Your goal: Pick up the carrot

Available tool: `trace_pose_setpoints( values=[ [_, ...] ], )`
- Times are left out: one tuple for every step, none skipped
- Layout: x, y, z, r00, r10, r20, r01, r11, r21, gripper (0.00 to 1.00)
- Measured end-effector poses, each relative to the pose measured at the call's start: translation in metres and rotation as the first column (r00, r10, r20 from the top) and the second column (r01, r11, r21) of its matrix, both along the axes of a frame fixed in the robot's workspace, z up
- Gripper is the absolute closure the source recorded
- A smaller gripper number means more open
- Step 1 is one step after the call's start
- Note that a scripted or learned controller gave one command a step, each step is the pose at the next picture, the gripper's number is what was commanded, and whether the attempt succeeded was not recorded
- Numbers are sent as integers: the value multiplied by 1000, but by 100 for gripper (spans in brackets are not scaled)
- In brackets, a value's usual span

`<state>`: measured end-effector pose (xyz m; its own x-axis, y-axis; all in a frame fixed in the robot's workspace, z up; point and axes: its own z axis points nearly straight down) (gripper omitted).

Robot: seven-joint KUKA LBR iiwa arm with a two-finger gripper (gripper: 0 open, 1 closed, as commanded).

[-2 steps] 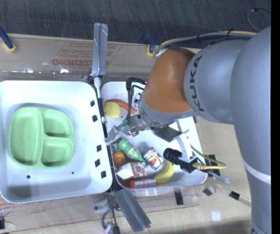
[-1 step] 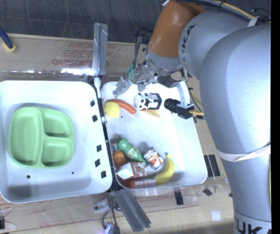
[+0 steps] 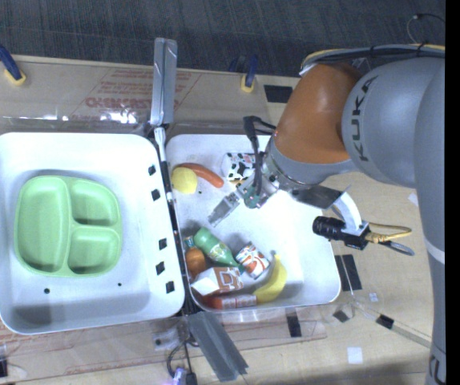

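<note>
The carrot (image 3: 207,175) is a slim orange piece lying near the back left of the right bin (image 3: 314,275), its left end touching a yellow lemon (image 3: 184,180). My gripper (image 3: 224,208) hangs over the middle of this bin, pointing down and to the left. It is a short way to the front right of the carrot and apart from it. Nothing shows in the gripper. The grey arm with its orange band (image 3: 318,119) covers the bin's back right part.
A black-and-white spotted item (image 3: 237,168) lies just right of the carrot. At the bin's front lie a green bottle (image 3: 215,247), an orange fruit (image 3: 195,260), a small can (image 3: 252,261), a banana (image 3: 275,280) and a carton (image 3: 220,283). The left bin (image 3: 6,295) holds a green divided plate (image 3: 68,224).
</note>
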<state>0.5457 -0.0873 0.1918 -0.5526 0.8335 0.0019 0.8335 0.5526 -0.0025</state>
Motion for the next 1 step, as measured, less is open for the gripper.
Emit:
trace_pose_setpoints(
  values=[
    [-47,-57,-95,978,210,13,-210,978,-5,0]
  ],
)
